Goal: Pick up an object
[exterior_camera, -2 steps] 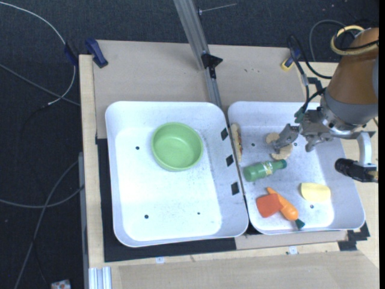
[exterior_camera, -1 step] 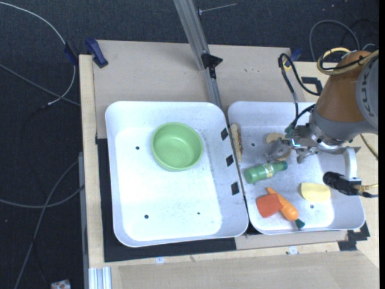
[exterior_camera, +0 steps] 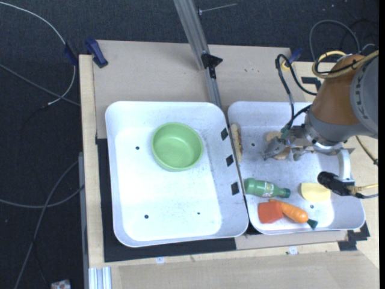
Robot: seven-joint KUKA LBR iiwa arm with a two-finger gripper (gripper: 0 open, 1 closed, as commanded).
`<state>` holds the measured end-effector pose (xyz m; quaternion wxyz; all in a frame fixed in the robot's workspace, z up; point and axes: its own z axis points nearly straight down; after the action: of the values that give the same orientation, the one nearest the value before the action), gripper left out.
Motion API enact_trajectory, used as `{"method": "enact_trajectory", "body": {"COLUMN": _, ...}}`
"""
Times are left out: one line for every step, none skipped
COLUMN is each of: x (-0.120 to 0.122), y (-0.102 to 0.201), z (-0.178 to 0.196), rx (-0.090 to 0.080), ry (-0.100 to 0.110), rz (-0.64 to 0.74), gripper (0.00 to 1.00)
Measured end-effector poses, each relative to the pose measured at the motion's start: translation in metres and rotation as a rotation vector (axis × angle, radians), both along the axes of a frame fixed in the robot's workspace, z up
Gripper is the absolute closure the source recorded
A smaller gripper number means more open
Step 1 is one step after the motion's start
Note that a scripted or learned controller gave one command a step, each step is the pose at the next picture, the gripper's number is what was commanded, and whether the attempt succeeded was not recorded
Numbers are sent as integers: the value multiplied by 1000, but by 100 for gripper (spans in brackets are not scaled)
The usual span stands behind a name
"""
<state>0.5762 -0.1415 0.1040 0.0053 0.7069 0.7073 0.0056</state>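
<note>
White right bin (exterior_camera: 252, 114) has open floor left of the end effector (exterior_camera: 278, 149), whose grip state I cannot tell

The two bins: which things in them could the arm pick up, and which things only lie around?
For the job:
- tool
- green bottle
- carrot
- red piece
- yellow piece
- green bowl

Just lying about:
- blue clamp
- metal rail
- cables

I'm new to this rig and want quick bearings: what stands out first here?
A green bowl sits alone in the left bin, the brightest thing in view. The grey and orange arm hangs over the right bin, its tool low above the floor. Near that bin's front lie a green bottle, an orange carrot and a pale yellow piece.
</note>
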Motion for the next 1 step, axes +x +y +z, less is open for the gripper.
{"method": "enact_trajectory", "body": {"x": -5, "y": 1, "z": 4, "rx": 4, "ry": 16, "rz": -2, "gripper": 100}}
